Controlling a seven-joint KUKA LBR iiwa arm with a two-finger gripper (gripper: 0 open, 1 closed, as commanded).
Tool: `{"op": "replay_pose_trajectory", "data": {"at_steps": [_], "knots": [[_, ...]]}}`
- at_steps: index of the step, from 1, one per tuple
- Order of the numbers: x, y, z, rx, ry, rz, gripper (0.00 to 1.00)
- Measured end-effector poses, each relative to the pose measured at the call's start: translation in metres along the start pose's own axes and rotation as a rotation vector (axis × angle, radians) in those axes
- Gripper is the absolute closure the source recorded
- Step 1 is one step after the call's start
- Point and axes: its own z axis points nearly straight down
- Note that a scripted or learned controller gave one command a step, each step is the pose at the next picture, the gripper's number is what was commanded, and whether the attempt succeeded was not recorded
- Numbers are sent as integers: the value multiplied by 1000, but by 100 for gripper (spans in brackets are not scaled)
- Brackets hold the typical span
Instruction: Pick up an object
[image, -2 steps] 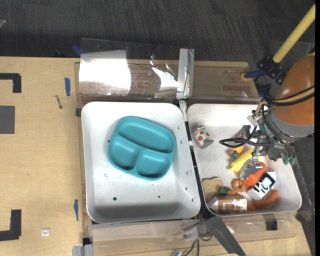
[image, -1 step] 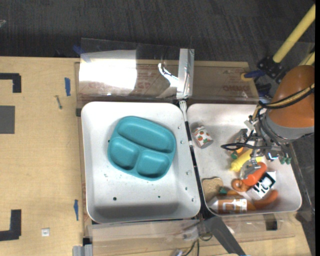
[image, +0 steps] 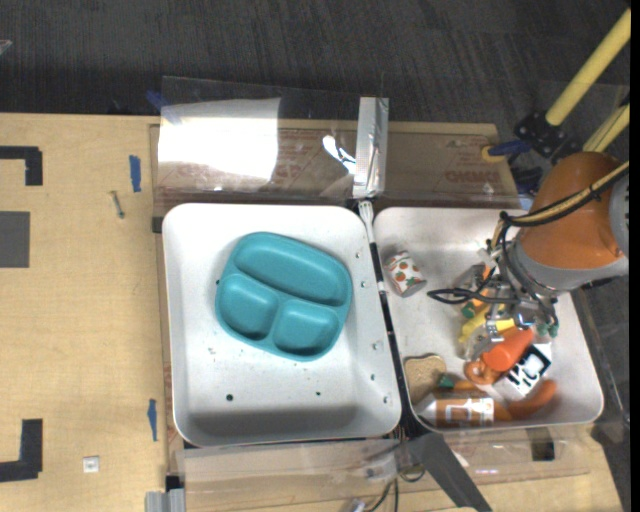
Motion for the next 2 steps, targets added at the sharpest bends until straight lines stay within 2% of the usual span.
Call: {"op": "replay_pose_trajectory", "data": {"at_steps": [1,2], "knots": [[-4,1,-13,2,-12,-3,100],[-54,37,-179,0,-9,17,100]]}}
